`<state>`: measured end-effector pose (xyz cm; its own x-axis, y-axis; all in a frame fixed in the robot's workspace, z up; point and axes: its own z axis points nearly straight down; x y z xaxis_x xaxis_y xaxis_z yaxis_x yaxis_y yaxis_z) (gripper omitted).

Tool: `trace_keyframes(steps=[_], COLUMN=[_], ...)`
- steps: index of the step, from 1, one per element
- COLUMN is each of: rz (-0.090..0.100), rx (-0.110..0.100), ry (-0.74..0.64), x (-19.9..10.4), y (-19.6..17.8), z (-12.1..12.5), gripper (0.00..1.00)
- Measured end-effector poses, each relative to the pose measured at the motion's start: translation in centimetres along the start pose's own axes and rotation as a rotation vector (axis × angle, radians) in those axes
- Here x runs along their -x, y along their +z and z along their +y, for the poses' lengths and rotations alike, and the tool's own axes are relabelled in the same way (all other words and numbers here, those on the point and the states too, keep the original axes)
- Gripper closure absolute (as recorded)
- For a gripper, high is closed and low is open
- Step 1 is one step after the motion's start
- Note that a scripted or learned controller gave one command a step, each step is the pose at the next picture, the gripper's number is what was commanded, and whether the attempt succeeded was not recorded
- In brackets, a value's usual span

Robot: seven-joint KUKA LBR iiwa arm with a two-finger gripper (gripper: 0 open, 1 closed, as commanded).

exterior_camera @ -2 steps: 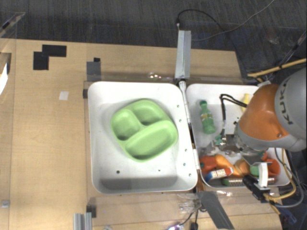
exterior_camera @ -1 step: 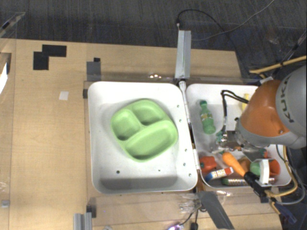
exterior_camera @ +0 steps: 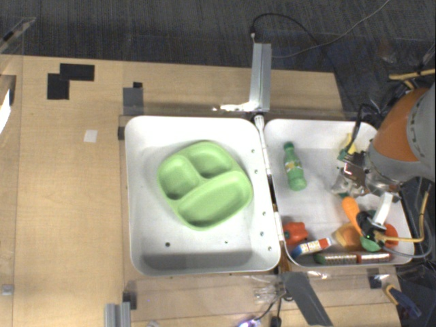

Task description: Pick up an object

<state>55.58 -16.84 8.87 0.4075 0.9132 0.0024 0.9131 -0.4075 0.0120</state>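
Worktop [exterior_camera: 61, 203] of pale wood, two shallow white bins side by side on it. Left bin [exterior_camera: 146, 251] carries a green divided plate [exterior_camera: 204, 184], three compartments, sitting a little left of the bin's middle and turned at a slant.

Right bin [exterior_camera: 313, 142] carries the small items. Green bottle [exterior_camera: 294, 166] lies in the upper left part, cap toward the far wall, well apart from everything else. Along the near wall: a red block-like toy [exterior_camera: 296, 232] at the left, a short marker [exterior_camera: 316, 246] with a red end just beside it, then a dark pen [exterior_camera: 354, 257] lying along the wall. An orange carrot-shaped piece [exterior_camera: 351, 210] lies tilted near the right side, with a yellow-orange lump [exterior_camera: 347, 236] just below it. More small things are tangled at the lower right corner, too cluttered to sort out.

Arm [exterior_camera: 409, 138] enters from the right, grey with the orange band over the bin's right edge. Claw [exterior_camera: 349, 176] hangs low over the right side of that bin, just above the carrot piece. Whether it is spread or pressed together, cannot tell; it is too small and cluttered with cables.
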Motion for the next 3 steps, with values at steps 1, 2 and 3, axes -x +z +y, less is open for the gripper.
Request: trace_keyframes(steps=[1,2,3], rz=[-0.001,0.000,0.003], rx=[0.000,0.002,0.007], ry=[0.001,-0.128,-0.131], x=[0.1,3.3,3.1], y=[0.0,-0.2,-1.3], z=[0.0,-5.6,-5.4], gripper=[0.00,0.00,1.00])
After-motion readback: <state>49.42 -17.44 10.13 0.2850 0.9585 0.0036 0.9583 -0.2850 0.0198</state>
